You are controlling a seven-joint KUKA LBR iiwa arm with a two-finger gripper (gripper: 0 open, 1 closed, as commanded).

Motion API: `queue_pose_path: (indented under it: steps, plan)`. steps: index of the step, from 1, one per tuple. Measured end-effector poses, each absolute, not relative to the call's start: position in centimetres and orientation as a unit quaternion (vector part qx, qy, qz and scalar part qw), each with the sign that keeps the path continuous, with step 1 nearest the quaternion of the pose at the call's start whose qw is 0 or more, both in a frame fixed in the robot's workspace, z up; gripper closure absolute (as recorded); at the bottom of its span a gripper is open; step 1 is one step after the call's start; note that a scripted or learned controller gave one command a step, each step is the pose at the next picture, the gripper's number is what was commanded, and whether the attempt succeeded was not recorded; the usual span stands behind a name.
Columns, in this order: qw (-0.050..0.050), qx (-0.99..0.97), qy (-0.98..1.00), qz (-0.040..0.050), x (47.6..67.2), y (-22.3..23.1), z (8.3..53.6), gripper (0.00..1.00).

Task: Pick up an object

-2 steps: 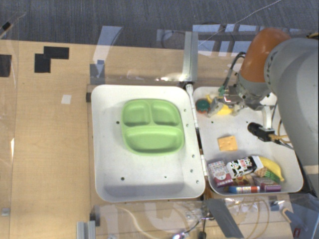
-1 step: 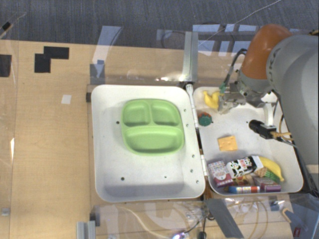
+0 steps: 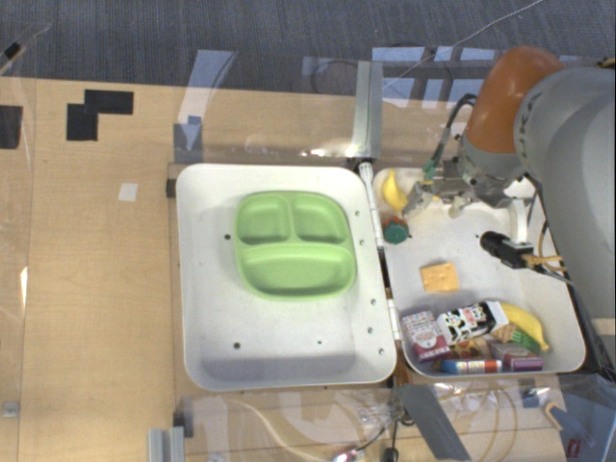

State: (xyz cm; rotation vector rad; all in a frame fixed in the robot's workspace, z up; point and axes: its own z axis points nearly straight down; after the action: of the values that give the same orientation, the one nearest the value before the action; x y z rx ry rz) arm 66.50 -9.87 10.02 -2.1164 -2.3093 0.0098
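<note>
Two shallow white bins sat side by side on a pale wooden tabletop. The left bin held a green divided plate, lying flat near its middle. My grey arm, with its orange band above the wrist, reached in from the right over the far end of the right bin. My claw hung low at that bin's far left corner, just beside a small yellow object against the bin's left wall. How far my claw was open I could not tell, and nothing was visibly held in it. A small red and green object lay just nearer than the yellow one. An orange cracker-like square rested alone near the bin's middle. Along the near edge lay a cluster: a small pink carton, a black-and-white carton, a banana and some markers, all crowded together and touching.
</note>
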Motion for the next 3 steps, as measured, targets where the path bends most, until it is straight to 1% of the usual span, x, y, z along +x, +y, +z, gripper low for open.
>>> queue_pose_path:
  steps: [1, 2, 3]
  plan:
    - [0.002, -0.673, -0.739, 0.0016, 66.7, -9.8, 11.3, 1.00]
    - [-0.006, -0.589, -0.808, -0.0038, 62.1, -11.5, 9.0, 1.00]
    - [0.007, -0.598, -0.802, 0.0058, 66.6, -10.2, 8.8, 1.00]
